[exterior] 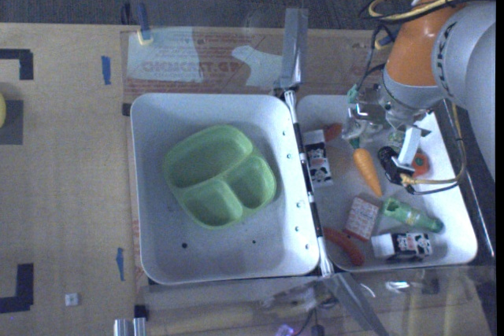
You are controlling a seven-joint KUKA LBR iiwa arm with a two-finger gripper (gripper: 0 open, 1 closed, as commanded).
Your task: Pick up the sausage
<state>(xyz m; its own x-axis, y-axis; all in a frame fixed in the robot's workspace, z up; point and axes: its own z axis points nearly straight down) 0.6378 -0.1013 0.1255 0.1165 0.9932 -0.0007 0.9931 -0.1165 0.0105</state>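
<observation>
The sausage (pixel 344 245) is a red, elongated piece lying at a slant in the front left corner of the right bin (pixel 461 248), beside a tan cracker (pixel 363 216). My gripper (pixel 358 124) hangs over the back half of that bin, well behind the sausage and just behind an orange carrot (pixel 367 171). A small reddish-brown piece (pixel 335 130) lies just to the gripper's left. The wrist and its cables hide what lies directly under the gripper.
The right bin also holds a black-and-white carton (pixel 317 157), a green bottle (pixel 409 214), a second carton (pixel 403 245) and a red-orange round item (pixel 422 163). A green divided plate (pixel 222 175) sits in the left bin (pixel 157 248).
</observation>
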